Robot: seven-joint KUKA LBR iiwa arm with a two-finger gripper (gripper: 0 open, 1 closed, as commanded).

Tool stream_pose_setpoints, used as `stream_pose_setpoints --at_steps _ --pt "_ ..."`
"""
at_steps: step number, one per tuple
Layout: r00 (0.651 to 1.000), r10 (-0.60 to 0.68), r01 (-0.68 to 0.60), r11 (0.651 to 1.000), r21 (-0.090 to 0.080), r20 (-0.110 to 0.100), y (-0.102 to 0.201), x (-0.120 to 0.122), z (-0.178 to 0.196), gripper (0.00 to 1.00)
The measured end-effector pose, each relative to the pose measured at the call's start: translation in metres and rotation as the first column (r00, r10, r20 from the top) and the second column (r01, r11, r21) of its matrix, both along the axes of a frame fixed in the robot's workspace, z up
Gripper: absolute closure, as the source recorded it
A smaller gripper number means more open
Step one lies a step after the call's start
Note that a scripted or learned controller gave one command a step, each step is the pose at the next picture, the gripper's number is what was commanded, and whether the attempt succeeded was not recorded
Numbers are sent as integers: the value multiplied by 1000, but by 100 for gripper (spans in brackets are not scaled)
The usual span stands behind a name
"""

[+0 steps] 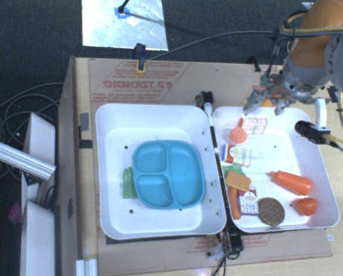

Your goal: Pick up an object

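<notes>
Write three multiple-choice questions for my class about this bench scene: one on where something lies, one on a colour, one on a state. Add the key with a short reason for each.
1. Where is the divided plate?
A. left bin
B. right bin
C. on the bench outside the bins

2. What colour is that plate?
A. red
B. blue
C. yellow

3. Where is the gripper?
A. pressed onto the brown disc
B. above the far edge of the right bin
C. down in the left bin

Key: 1 A, it sits in the left bin. 2 B, it is light blue. 3 B, it hangs at the far rim of the right bin, away from the brown disc.
</notes>
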State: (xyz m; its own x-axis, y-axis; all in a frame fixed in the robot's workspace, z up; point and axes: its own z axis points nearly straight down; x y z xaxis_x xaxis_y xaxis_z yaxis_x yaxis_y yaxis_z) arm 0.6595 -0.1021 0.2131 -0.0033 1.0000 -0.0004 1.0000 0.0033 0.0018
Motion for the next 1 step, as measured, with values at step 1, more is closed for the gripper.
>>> stream_pose_setpoints --at_steps 1 --pt "1000 0 0 1000 0 -8 4 8 -112 0"
